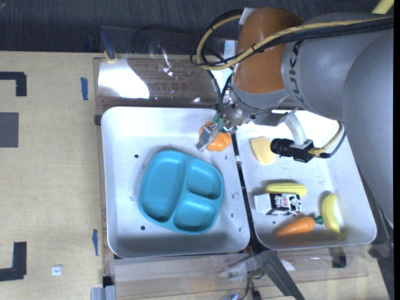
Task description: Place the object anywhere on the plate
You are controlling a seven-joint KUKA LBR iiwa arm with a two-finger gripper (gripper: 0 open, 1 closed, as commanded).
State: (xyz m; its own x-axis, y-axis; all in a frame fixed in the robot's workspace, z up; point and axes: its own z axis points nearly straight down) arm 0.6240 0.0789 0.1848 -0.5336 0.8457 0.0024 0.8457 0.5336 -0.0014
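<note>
White bins point(119, 167) sit on pale wood bench point(44, 167)

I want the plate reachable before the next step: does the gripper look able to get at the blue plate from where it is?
Probably yes. The gripper sits in the left bin beside an orange object, just up and right of the blue plate, whose compartments lie bare with nothing between.

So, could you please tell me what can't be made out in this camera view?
- Gripper: small and partly under the wrist; whether its fingers grip the orange object is unclear.
- Orange object: half hidden by the gripper, so its kind is unclear.
- Pale yellow item: partly covered by a black fitting.
- Black-and-white item: label too small to read.
- Right bin: far corner hidden by the arm.
</note>
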